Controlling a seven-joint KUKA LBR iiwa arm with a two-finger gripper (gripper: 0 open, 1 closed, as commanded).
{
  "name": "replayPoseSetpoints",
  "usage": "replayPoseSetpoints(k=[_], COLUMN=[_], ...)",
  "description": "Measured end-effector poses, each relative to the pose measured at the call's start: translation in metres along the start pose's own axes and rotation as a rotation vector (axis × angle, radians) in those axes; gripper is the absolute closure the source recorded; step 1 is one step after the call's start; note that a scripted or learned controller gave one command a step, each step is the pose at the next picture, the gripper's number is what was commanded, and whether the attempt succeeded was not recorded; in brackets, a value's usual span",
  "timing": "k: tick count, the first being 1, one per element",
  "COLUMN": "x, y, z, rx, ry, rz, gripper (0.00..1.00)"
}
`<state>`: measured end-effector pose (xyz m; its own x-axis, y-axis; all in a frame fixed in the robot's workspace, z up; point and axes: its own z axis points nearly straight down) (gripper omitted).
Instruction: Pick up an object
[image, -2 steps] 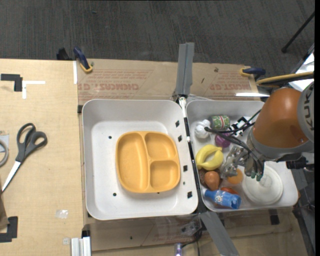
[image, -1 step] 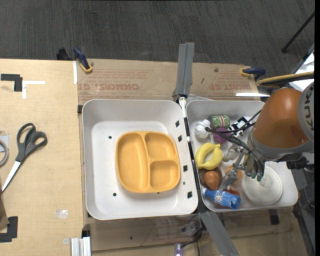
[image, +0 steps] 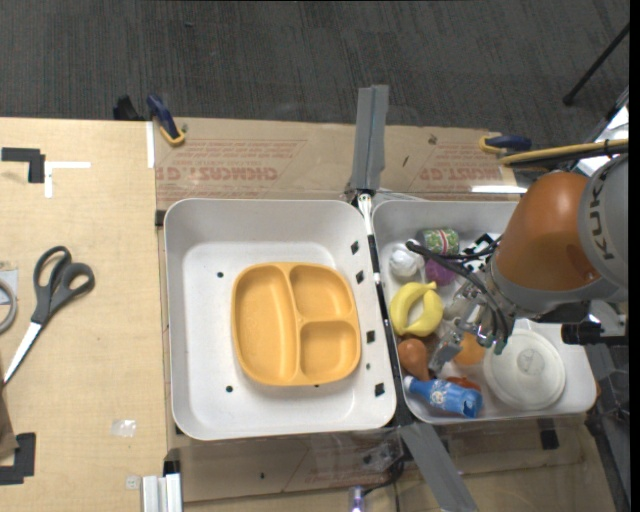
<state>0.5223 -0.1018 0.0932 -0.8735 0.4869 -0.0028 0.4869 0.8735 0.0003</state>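
banana (image: 417, 308) just left of gripper (image: 474, 325)

Bright, even overhead light, soft shadows, mild glare on white bins (image: 190, 300), sharp focus throughout.

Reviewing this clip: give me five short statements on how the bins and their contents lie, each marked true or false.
1. The yellow divided plate lies in the left bin. True.
2. The banana lies on that plate. False: it lies in the right bin.
3. The scissors lie on the bench, outside both bins. True.
4. The gripper is over the left bin. False: it is over the right bin.
5. A blue bottle lies near the right bin's front edge. True.
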Motion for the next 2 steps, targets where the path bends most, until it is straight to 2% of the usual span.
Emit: replayPoseSetpoints(k=[1, 2], x=[0.036, 0.032], y=[-0.026, -0.024], z=[0.001, -0.009], rx=[0.001, -0.004], ry=[0.001, -0.011], rz=[0.133, 0.129], gripper=[0.0, 1.0])
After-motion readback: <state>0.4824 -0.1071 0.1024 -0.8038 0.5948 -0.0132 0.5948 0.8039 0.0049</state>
